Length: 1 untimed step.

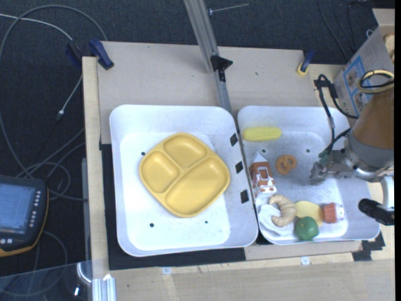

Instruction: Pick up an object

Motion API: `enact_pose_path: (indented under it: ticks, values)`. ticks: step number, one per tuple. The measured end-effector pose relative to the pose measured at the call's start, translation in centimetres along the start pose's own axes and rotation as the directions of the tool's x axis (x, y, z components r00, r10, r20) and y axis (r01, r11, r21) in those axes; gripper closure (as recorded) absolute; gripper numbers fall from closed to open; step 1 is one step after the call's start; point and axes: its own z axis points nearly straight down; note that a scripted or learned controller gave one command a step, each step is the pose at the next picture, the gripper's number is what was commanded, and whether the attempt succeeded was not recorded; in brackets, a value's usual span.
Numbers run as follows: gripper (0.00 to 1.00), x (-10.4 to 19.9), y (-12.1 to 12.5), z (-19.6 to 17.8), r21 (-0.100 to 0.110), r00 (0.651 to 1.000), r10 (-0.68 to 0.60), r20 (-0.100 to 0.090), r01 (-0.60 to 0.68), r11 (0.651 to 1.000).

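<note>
Objects for picking sit in the right bin (313,127): corn cob (262,133), carton (262,177), orange cookie (286,163), croissant (282,208), green ball (306,229). Left bin (125,137) holds a yellow divided plate (183,174). Tool (319,171) low, right of the cookie, apart from it; finger state cannot be told.

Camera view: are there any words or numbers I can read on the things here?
None can be read.
Small carton in the right bin: printed, too blurred to read.
Printed sheet at the right edge, above the arm: blue markings, too small to read.
Tablet at the left edge: lit screen, too blurred to read.
</note>
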Motion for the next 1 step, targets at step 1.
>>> enact_pose_path:
  ticks: [1]
  values:
    - [1.00, -0.38, 0.27, -4.40, -0.004, 1.000, 0.000, 0.004, 0.000, 1.000]
